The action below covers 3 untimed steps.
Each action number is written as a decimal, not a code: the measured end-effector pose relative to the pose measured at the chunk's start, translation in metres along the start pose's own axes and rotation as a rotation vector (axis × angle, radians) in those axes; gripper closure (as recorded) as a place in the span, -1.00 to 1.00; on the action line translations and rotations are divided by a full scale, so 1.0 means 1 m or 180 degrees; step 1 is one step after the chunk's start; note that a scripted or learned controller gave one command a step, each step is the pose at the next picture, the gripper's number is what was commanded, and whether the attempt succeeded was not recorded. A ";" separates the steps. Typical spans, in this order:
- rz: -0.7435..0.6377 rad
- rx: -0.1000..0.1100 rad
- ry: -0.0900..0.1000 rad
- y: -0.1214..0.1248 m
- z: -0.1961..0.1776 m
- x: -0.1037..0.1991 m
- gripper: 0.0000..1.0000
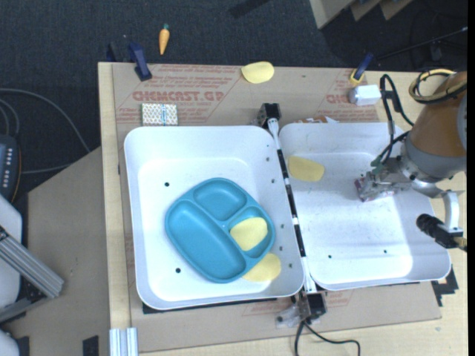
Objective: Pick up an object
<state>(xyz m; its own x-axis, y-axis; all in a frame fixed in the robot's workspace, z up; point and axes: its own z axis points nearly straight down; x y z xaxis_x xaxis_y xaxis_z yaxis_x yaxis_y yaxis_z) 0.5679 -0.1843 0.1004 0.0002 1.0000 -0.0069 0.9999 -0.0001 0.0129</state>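
Gripper [369, 187] was small and blurry; could not tell if fingers were spread or pressed together. Arm [438, 136] was cut off at right edge, bent down into right bin [356, 269]. Yellow piece [305, 168] lay near that bin's left wall, apart from gripper, lots of bare floor around. Blue plate [204, 232] in left bin [148, 199] held another yellow piece [249, 232]; third one [263, 268] was partly tucked under plate edge.

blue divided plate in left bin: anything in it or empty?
Not empty. The blue plate holds one yellow piece in a small compartment; its other compartments are bare.
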 end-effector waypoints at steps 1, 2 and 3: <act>0.0001 0.0037 0.0016 -0.014 -0.064 -0.037 1.00; -0.0005 0.0032 0.0016 -0.001 -0.124 -0.029 1.00; -0.0004 0.0035 0.0017 0.037 -0.076 -0.027 1.00</act>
<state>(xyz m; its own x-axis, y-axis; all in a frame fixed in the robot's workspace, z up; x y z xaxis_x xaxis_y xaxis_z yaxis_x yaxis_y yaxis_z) 0.6044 -0.2111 0.1774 -0.0011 1.0000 -0.0015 1.0000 0.0011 0.0019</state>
